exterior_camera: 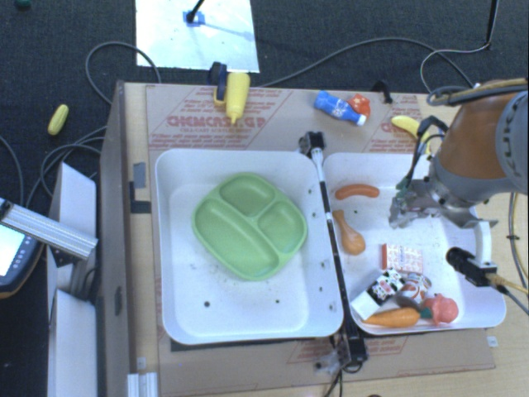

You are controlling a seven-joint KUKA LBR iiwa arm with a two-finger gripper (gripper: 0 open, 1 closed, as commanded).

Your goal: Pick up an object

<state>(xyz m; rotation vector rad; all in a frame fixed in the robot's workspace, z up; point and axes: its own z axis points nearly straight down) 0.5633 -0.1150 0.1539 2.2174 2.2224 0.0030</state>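
Could miss and grab only air, with gripper (402,215) low at three o'clock in right bin (364,165), sausage (356,192) off at nine o'clock, toy pile (405,292) down at six o'clock.

You can make out red printed lettering on the cardboard sheet (273,106) along the bench's far edge, though it's too blurred to read.

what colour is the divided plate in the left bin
Light green. The divided plate shows plainly in the camera view, lying in the left bin.
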